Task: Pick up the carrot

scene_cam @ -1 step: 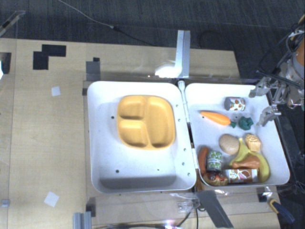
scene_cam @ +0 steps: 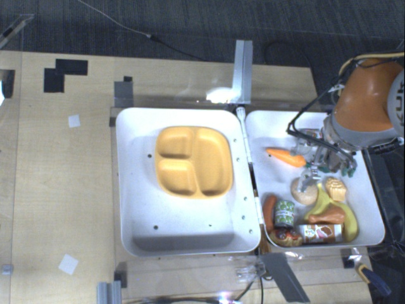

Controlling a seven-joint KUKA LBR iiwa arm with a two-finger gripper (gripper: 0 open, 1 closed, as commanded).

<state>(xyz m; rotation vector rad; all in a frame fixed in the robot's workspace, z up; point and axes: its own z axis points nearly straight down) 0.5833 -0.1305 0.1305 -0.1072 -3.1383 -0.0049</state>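
Note:
The orange carrot (scene_cam: pixel 286 157) lies in the right bin (scene_cam: pixel 266 128), in its upper left part, pointing left. My gripper (scene_cam: pixel 311 173) hangs low over the bin just right of the carrot's thick end, close to it. It also sits just above a round beige item (scene_cam: pixel 304 194). The carrot rests on the bin floor. The grey arm with its orange band (scene_cam: pixel 367 97) reaches in from the right.
The left bin (scene_cam: pixel 133 220) holds a yellow divided plate (scene_cam: pixel 193 160). Near the right bin's front edge sit a banana (scene_cam: pixel 326 204), a brown bottle (scene_cam: pixel 316 233), a green can (scene_cam: pixel 285 213), a red sausage (scene_cam: pixel 270 209) and a small tan item (scene_cam: pixel 336 189).

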